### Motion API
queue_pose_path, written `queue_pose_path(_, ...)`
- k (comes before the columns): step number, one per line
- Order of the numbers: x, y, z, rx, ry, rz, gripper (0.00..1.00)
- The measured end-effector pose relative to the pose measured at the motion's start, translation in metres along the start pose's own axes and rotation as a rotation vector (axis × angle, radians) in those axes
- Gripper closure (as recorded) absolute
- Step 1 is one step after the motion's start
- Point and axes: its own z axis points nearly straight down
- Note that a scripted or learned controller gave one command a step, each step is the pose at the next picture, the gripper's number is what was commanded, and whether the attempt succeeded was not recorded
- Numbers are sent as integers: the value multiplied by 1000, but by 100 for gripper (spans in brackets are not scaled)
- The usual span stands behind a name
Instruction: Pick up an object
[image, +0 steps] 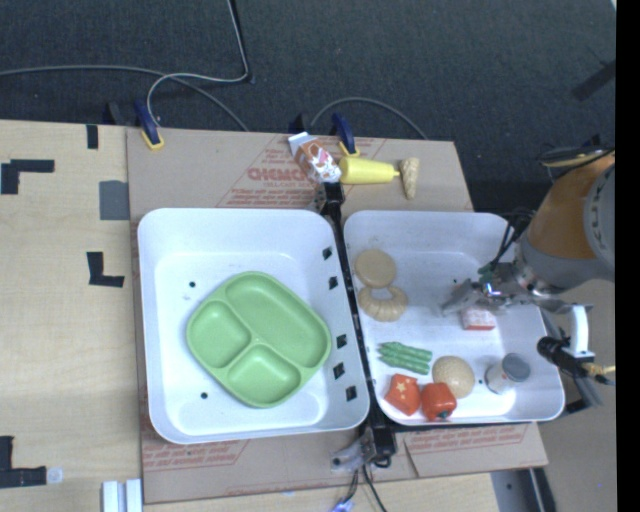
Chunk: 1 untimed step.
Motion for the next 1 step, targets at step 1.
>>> queue_pose_path(1,-1,2,-13,-7,-3,0,100)
